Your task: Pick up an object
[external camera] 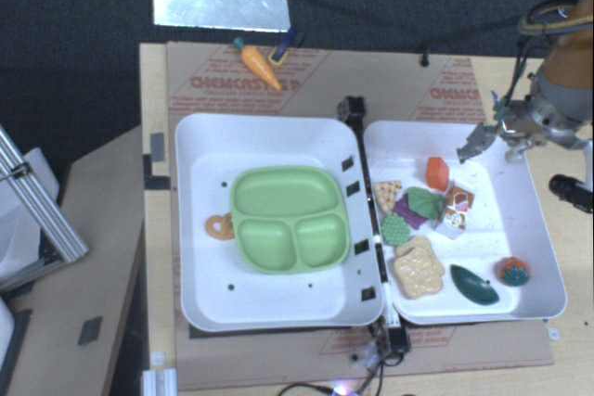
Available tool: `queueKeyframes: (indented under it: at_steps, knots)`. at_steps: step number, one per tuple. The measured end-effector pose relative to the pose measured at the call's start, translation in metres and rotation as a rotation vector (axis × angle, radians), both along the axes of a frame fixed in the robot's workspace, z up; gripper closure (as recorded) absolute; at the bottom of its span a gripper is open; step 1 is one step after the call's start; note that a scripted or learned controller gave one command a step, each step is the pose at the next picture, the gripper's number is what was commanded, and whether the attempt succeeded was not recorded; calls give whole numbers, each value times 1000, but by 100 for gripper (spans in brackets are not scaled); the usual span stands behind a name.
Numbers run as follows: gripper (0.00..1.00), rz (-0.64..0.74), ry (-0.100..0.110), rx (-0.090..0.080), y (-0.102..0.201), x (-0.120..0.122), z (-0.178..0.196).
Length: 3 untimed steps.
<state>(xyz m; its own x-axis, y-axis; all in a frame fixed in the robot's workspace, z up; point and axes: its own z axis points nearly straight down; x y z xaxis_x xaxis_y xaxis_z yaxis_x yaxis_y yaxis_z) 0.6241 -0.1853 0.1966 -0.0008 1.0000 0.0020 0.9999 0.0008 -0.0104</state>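
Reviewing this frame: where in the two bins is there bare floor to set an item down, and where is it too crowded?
Free: the left bin floor behind the green tray, and the strip in front of it. In the right bin, the patch between the orange block and the back wall. Crowded: the right bin's left-centre, around the waffle, leaf and cookie.

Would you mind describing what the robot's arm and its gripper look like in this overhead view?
The arm enters from the view's right: a rounded grey body with an orange band above the wrist. Thin dark cables loop over its upper part, and one thin line runs up toward the top edge. The wrist narrows to a grey metal gripper with slim, dull metallic fingers. No lettering or markings can be made out on it.
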Motion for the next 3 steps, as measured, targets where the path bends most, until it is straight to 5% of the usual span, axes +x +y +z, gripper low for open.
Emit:
queueKeyframes:
  at_steps: [1, 3]
  knots:
    - [0, 3, -12, -2, 0, 3, 7]
    - [0, 5, -14, -1, 3, 16, -88]
